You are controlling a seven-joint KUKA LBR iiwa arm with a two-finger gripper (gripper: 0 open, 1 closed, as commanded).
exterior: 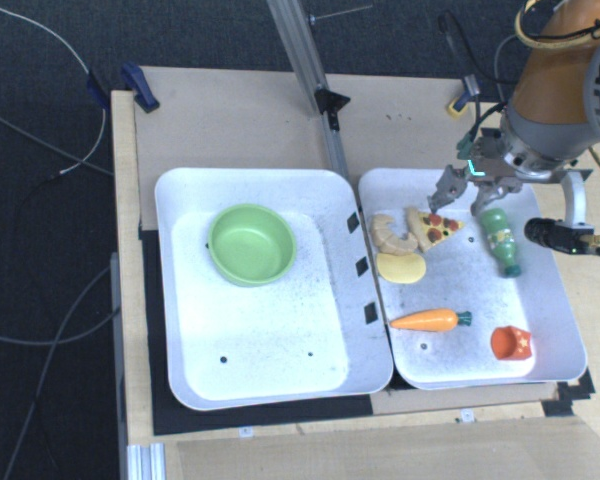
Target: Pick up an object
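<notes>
My gripper [464, 194] hangs over the far part of the right bin [555, 318], its two fingers spread open with nothing between them. One finger [446, 187] sits just above a pizza slice toy [432, 228]; the other finger [485, 196] is beside the top of a green bottle [500, 238]. Left of the pizza slice lie a beige croissant-like piece [387, 231] and a yellow oval piece [401, 268]. An orange carrot [426, 320] lies nearer the front, and a small red-orange object [510, 343] rests at the front right.
The left bin [280, 358] holds a green bowl [251, 244] near its far left. A metal pole [298, 43] slants up from between the bins. Black clips [361, 266] line the seam between both bins. Cables run across the dark floor at left.
</notes>
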